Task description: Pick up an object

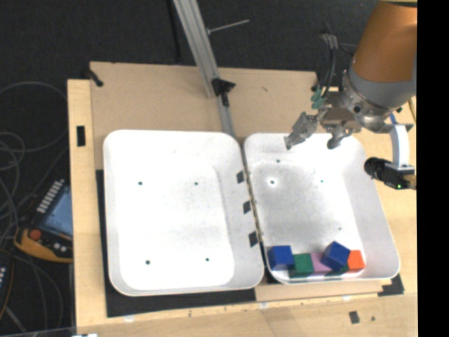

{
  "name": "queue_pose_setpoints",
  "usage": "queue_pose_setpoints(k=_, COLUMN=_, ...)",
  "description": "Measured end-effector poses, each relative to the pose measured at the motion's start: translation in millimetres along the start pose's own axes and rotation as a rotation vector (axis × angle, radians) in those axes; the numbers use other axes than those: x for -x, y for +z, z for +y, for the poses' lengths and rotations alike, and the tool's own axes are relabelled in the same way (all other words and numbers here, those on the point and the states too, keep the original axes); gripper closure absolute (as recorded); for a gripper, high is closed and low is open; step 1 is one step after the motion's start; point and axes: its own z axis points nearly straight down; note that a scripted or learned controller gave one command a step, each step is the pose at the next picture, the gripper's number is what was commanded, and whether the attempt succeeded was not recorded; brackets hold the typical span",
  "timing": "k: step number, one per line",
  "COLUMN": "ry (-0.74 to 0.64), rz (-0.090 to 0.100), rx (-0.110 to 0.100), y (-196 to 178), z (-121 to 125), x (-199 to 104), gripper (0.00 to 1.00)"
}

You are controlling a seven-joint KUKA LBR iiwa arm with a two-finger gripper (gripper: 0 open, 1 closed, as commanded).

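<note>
Reaching in from the right, the grey arm (pixel 382 83) with its broad orange band (pixel 386 27) bends down over the far edge of the right bin (pixel 316 188), wrist tilted toward the left. Its tool (pixel 313 139) hangs above the bin's far rim with two dark metal fingers (pixel 298 133) spread apart and nothing between them. Both bins are shallow white plastic trays with rounded corners, their floors scuffed with grey speckle; the left bin (pixel 175 209) carries a few small dark dots. They sit side by side, touching, on a tan board counter (pixel 161 97), with small black clips (pixel 247 206) along the seam. The blocks lie bunched against the near wall of the right bin, well apart from the tool: a blue cube (pixel 280 255), a green cube (pixel 302 264) just beside it, a flat pink piece (pixel 320 263), a darker blue cube (pixel 337 254) tilted on it, and an orange cube (pixel 356 260) at the right end. A slanted grey metal rail (pixel 200 44) crosses the counter's far side. No writing is legible anywhere.
</note>
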Motion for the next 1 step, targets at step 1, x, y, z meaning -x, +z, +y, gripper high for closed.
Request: queue_pose_setpoints(k=1, ry=0.006, rz=0.001, rx=-0.018, y=165.3, z=-57.0, x=18.0, gripper=0.0)
